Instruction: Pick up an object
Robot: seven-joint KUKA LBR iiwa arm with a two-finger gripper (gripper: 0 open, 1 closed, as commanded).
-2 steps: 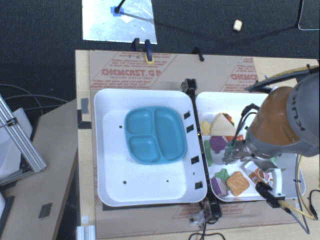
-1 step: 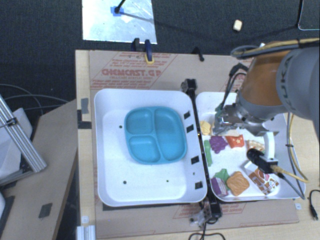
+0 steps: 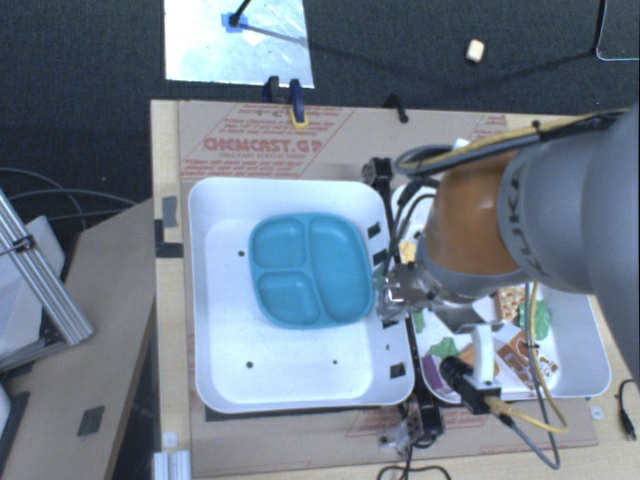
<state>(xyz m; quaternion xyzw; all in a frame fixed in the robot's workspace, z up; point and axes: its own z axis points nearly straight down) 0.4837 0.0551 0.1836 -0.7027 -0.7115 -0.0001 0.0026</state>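
Grey arm [image 3: 560, 208] above right bin [image 3: 590, 368]; blue divided plate [image 3: 308, 270] in left bin [image 3: 225, 368].

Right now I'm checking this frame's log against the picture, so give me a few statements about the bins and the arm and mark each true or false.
1. A blue divided plate lies in the left bin. True.
2. The plate has two compartments. False: it has three.
3. The arm hangs over the right bin. True.
4. The plate lies against the left bin's near edge. False: it lies toward the far right part.
5. The arm's orange band is in view. True.
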